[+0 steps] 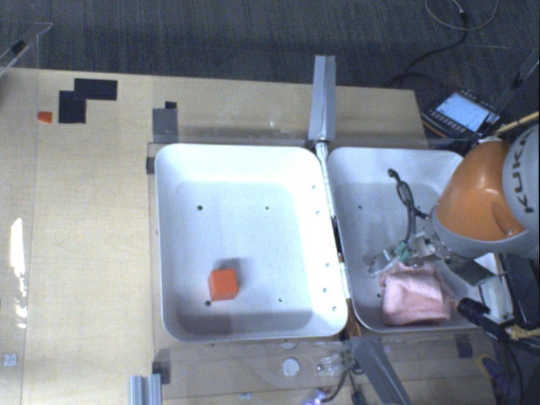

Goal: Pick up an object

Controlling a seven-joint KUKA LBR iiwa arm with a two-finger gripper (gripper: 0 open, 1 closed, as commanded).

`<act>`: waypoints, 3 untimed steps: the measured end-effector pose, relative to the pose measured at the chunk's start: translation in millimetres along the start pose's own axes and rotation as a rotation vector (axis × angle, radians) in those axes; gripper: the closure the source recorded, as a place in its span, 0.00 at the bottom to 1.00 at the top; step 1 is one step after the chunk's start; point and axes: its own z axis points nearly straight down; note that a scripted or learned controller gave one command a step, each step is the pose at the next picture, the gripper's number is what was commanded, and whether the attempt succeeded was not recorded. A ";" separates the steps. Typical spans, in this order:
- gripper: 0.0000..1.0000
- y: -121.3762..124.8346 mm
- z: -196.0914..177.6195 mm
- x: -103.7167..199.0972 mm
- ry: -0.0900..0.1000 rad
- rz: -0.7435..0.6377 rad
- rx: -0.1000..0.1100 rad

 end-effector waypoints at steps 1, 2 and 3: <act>0.00 8.5 13.6 11.3 0.006 0.284 0.015; 1.00 12.6 0.6 9.4 0.001 0.282 0.003; 1.00 125.3 -78.7 -0.3 0.011 0.133 0.021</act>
